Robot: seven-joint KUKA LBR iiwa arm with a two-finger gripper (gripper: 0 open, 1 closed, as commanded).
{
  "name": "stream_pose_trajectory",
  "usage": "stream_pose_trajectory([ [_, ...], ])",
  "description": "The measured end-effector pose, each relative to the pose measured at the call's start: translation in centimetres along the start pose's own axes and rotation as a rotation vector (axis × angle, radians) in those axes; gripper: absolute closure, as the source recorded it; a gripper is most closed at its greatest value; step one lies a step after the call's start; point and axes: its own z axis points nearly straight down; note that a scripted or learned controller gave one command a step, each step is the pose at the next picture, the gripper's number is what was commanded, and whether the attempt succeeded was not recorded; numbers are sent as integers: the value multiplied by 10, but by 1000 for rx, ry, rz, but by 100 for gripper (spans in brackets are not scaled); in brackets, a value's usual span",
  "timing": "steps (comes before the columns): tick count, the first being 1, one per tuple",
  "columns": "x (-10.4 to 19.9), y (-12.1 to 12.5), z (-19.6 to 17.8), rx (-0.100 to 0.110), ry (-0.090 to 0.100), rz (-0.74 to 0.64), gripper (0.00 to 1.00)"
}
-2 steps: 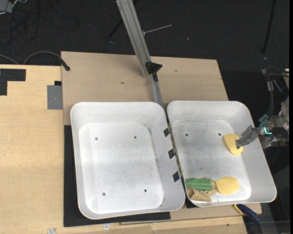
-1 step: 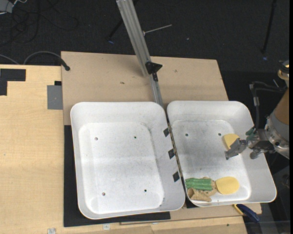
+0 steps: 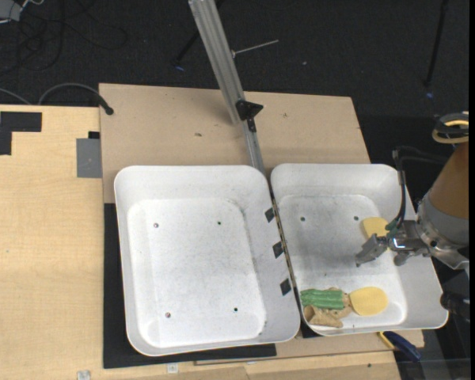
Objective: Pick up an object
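Note:
In the right bin point(image 3: 332, 184), my gripper point(image 3: 384, 253) hangs low on the right side, reaching in from the right edge. Its fingers stand open with nothing between them. A small yellow piece point(image 3: 373, 227) lies just above and behind the gripper, partly covered by it. Along the bin's front edge lie a green toy point(image 3: 322, 298), a tan object point(image 3: 328, 317) beneath it, and a round yellow object point(image 3: 370, 300) to their right. These three sit a short way in front of the gripper, apart from it.
The left bin point(image 3: 142, 188) sits beside the right one, joined by black clips point(image 3: 277, 248) along the shared wall. A slanted metal rail point(image 3: 222, 62) rises behind the bins. The arm's orange band point(image 3: 459, 180) is at the far right.

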Motion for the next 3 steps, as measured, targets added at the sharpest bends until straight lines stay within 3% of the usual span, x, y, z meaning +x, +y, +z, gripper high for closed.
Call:
stream_pose_trajectory([
  [1,4,9,55,0,1,1,0],
  [2,2,9,42,-3,-1,7,100],
  [3,5,7,-1,-9,-3,-2,100],
])
